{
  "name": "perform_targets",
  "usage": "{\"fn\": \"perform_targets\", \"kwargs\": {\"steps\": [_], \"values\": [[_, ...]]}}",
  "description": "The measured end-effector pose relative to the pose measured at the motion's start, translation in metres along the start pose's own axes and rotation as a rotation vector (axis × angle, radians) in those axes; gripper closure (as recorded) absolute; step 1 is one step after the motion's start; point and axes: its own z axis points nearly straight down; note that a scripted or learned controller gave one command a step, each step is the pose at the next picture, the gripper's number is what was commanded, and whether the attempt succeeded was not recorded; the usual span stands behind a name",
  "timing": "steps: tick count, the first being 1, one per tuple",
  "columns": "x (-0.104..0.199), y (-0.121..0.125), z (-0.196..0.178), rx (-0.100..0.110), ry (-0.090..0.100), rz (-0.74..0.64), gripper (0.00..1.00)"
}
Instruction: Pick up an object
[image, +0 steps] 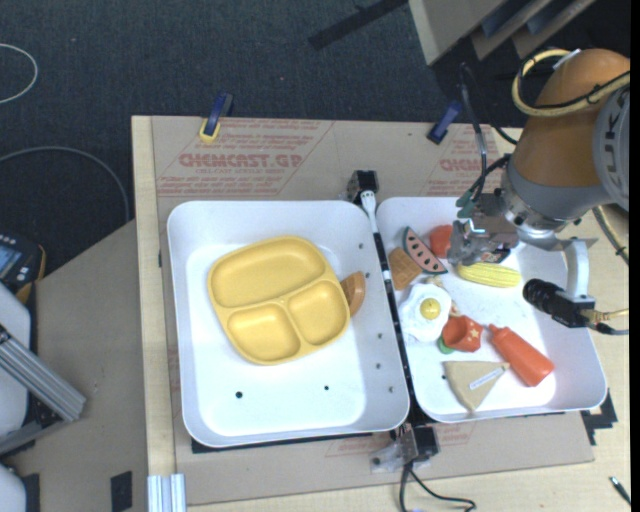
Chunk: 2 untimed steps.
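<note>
Arm (570, 130) enters from the upper right of the frame, its orange band bent over the right bin (590, 375), wrist pointing down. Its gripper (472, 240) hangs low in the bin's upper part, just above the corn cob (488, 274) and beside the watermelon slice (423, 250); whether it grips anything, or how it is set, I cannot tell. Lower in that bin lie a fried egg (426, 310), a red pepper (460, 334), an orange bottle (520, 355) and a sandwich wedge (474, 382). The left bin (300, 410) holds a yellow divided plate (276, 297).
</note>
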Motion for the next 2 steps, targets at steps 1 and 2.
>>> {"fn": "perform_targets", "kwargs": {"steps": [1,2], "values": [[0.032,-0.006,-0.011,-0.001,-0.001,0.000,1.00],[0.016,0.002,-0.017,-0.006,-0.004,0.005,1.00]]}}
